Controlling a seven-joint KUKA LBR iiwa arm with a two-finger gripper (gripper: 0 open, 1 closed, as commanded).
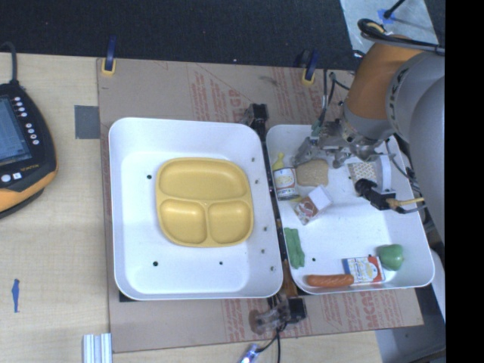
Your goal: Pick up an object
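Gripper (324,148): mine, low over the far left part of the right bin (340,237), at the end of my arm (378,89), which reaches in from the right.
Grip: I cannot tell whether my hand is wide or narrow, nor whether it has anything.
Tan sponge (312,174): flat on the bin floor just on the near side of my gripper, the closest thing to it.
Small bottle (285,180): yellow-capped, against the bin's left wall, just beside the sponge.
White block (321,198): near the sponge, toward the middle of the bin.
Red-and-white packet (305,211): touching the white block on its near left side.
Perforated white piece (364,171): toward the far right of the bin, apart from the sponge.
Green strip (293,247): lying along the left wall, toward the near left corner.
Sausage (329,281): lying along the near edge.
Small carton (363,269): by the near edge, just right of the sausage.
Green fruit (391,256): round, near the near right corner, touching the carton.
Left bin (128,203): holds a yellow divided plate (204,201) in its middle.
Cardboard sheet (189,82): under both bins, held by two clamps (110,57) at its far edge.
Teach pendant (23,151): at the bench's left edge, well apart from the bins.
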